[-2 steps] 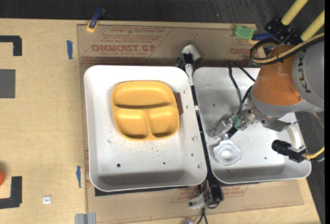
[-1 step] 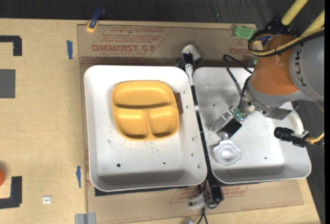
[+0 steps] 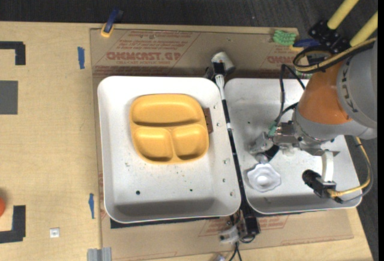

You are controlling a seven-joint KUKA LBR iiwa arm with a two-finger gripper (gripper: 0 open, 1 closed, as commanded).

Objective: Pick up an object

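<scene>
Pale wood makes up the bench (image 3: 48,134), and on it lies a brown board (image 3: 150,50) with red print along its far edge. We see two shallow white bins resting on that board, touching along their inner rims. A blue clamp (image 3: 110,21) sits at the board's far left corner and a green clip (image 3: 284,37) at its far right. A strip of blue tape (image 3: 81,57) marks the bench just left of the board.

The left bin (image 3: 114,152) holds a yellow divided tray (image 3: 170,128), lying flat in the far half of the bin. It has one long compartment on the far side and two smaller ones nearer the camera. A few dark specks dot the bare floor of the bin in front of it.

The right bin (image 3: 252,95) holds a small clear plastic piece (image 3: 263,177), which looks like a lid or a shallow cup, though glare on the white floor keeps us from being sure. It rests near the bin's front left corner, close to the rim shared with the left bin.

The grey arm (image 3: 354,98) reaches in over the right bin, its orange band (image 3: 321,104) above the bin's right half. The gripper (image 3: 264,147) points down and to the left, low in the bin, just beyond the clear plastic piece on its far side. We cannot tell from this angle whether the gripper is apart or together, and we see nothing held in it. The clear plastic piece lies on the bin floor.
</scene>
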